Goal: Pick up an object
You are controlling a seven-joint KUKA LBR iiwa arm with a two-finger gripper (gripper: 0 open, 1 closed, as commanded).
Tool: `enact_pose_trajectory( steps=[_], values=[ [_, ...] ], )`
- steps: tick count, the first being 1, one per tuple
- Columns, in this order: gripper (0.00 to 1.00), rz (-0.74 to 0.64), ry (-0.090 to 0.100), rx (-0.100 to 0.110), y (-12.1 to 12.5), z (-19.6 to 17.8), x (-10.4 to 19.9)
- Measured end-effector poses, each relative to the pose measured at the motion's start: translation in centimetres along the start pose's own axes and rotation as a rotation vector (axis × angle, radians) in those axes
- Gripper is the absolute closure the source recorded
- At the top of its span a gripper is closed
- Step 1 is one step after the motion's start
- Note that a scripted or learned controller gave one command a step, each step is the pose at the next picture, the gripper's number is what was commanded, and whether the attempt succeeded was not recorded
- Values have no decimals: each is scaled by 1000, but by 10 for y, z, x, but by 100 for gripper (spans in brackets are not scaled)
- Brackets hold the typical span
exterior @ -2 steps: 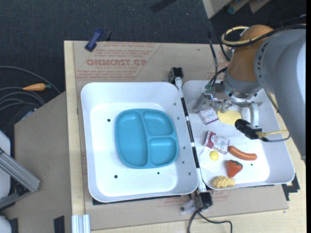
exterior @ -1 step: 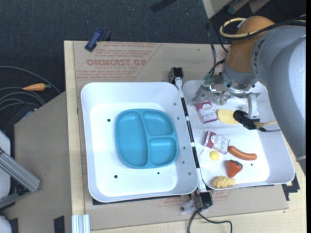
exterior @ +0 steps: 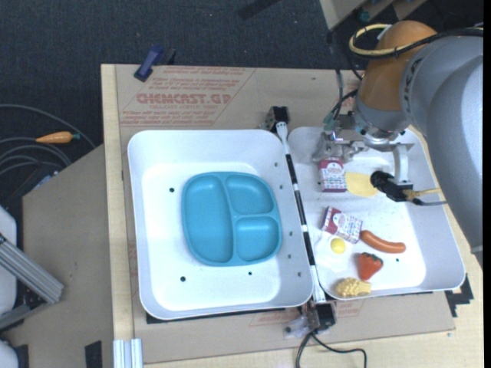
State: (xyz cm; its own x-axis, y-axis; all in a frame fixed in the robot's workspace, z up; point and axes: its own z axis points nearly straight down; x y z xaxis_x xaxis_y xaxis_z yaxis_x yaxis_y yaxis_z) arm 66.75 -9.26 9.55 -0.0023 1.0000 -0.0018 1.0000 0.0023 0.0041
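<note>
In the camera view the gripper [exterior: 336,146] hangs low over the far end of the right bin [exterior: 426,245], directly above a small red-and-white carton [exterior: 333,176] that lies near the bin's inner wall. The wrist hides its tip, so I cannot tell whether the gripper is spread or closed, and nothing shows as held. Being closest, the carton is the likely object to take. It looks like a light toy food box, fairly stiff, with flat printed sides that may be a little slick. A grip across its narrow width near the middle should suit it, though too hard a squeeze might dent it. A flat yellow slice [exterior: 360,184] lies just beside the carton and could be nudged or caught along with it. Further toward the near end lie a second packet [exterior: 341,223], a sausage [exterior: 382,242], a small yellow round piece [exterior: 337,245], a red fruit [exterior: 369,265] and a cob of corn [exterior: 351,287], all apart from the gripper. The left bin [exterior: 153,205] holds a blue divided plate [exterior: 230,217].
</note>
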Motion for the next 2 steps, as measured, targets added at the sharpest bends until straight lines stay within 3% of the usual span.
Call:
enact_pose_trajectory(
  steps=[1,2],
  values=[
    [100,0,3,3,-45,-91,75],
    [100,2,3,7,-127,-123,103]
  ],
)
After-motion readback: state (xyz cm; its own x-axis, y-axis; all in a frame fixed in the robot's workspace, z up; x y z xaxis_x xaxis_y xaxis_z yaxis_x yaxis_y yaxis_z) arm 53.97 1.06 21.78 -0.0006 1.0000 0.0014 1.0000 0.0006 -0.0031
